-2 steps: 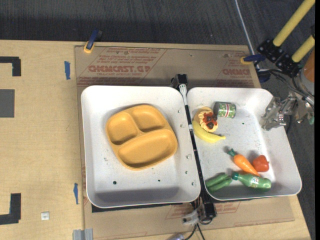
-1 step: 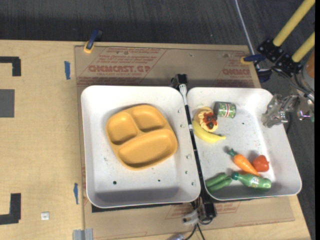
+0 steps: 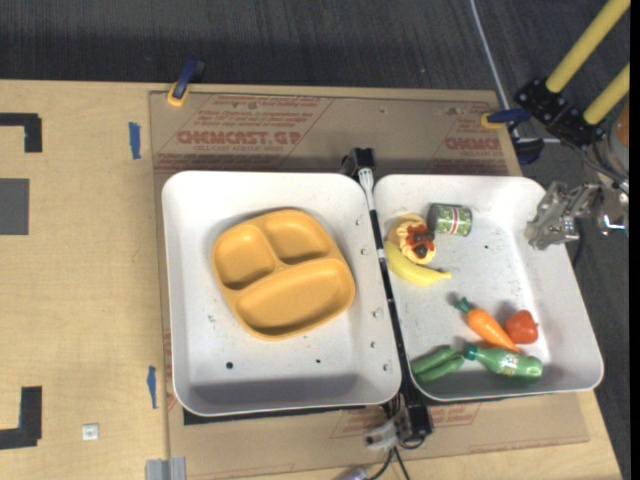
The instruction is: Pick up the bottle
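While the gripper hangs at the right edge of the frame over the right bin's rim, probably poised before a reach, I cannot tell its state. That bin holds the green bottle at lower right (touching a carrot), plus a pepper, pea pod, banana and can. Left of centre, the other bin carries a yellow tray.

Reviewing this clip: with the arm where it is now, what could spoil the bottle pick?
1. The green bottle lies on its side against the carrot and green pods, so the fingers may catch a neighbour instead.
2. It rests near the right bin's front wall, cramping the approach.
3. The gripper sits at the bin's far right edge, so a long reach remains.
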{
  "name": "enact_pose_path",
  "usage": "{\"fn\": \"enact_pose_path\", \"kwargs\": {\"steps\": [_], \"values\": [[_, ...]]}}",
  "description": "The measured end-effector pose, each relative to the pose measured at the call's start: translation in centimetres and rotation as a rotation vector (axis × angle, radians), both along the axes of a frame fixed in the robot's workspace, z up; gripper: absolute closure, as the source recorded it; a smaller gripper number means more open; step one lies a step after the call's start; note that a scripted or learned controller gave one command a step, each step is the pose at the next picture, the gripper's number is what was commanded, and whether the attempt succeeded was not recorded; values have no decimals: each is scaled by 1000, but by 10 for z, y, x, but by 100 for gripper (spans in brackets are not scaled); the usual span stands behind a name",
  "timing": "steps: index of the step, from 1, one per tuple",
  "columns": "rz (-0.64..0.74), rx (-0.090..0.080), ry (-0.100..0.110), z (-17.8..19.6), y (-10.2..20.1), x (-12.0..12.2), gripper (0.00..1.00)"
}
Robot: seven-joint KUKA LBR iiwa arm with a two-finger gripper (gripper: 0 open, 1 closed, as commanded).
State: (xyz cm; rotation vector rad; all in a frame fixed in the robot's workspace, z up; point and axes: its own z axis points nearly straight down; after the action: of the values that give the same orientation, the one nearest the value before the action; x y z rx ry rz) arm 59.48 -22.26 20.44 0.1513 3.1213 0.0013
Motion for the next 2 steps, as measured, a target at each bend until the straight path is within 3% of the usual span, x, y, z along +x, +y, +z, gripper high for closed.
{"fn": "enact_pose_path", "kwargs": {"steps": [2], "values": [[-4, -1, -16, 22, 1, 4, 100]]}}
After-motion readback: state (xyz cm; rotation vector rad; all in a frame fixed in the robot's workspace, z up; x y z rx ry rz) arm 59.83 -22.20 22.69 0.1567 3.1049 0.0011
